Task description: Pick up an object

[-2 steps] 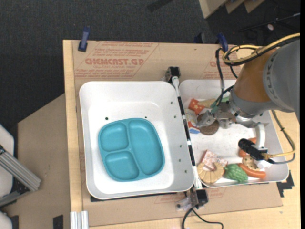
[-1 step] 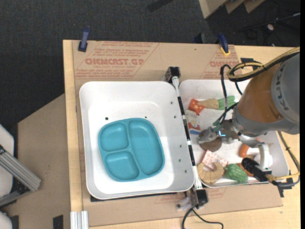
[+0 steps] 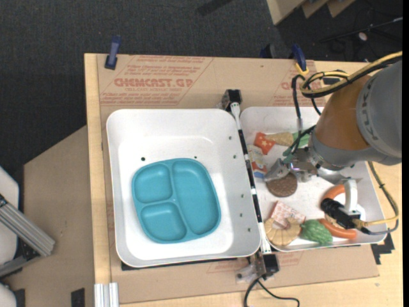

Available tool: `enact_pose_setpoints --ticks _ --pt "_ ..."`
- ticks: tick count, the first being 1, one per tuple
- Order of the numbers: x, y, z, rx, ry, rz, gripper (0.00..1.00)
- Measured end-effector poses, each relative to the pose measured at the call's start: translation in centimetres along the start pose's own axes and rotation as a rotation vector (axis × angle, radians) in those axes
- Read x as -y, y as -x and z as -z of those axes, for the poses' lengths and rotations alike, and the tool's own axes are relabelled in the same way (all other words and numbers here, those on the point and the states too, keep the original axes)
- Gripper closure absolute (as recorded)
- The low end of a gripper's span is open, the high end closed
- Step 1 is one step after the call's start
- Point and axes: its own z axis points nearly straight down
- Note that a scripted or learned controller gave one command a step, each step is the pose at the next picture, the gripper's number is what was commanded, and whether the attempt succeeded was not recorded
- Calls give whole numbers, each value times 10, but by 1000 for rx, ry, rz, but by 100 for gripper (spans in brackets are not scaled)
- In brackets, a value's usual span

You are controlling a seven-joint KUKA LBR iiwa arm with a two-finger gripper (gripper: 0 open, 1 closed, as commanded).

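From my seat, the gripper (image 3: 285, 169) is low in the right bin (image 3: 268, 117), hanging directly over the far edge of a brown disc (image 3: 282, 186). It is either just touching the disc or just above it, and this slanted view does not settle which. I also cannot tell whether the gripper is spread or closed, as the wrist and cabling hide it, and I see nothing held in it. The arm (image 3: 358, 120) comes in over the bin's far right corner. Loose pieces lie around the disc: a red piece (image 3: 263, 141) against the bin's left wall, a pink-and-cream piece (image 3: 289, 213) and a round tan piece (image 3: 282, 233) toward the near edge, a green piece (image 3: 317, 231) beside those, and an orange piece (image 3: 336, 191) to the right. The left bin (image 3: 166, 133) holds a teal divided plate (image 3: 176, 199) lying flat. The counter (image 3: 160, 91) is covered in brown paper, printed in red "CHEMCAST. G.P"; the smaller lines under it are too fine to read.
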Motion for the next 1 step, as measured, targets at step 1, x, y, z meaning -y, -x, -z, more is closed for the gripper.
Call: enact_pose_setpoints --ticks 1 --pt "34 -7 -2 -3 -10 -1 0"
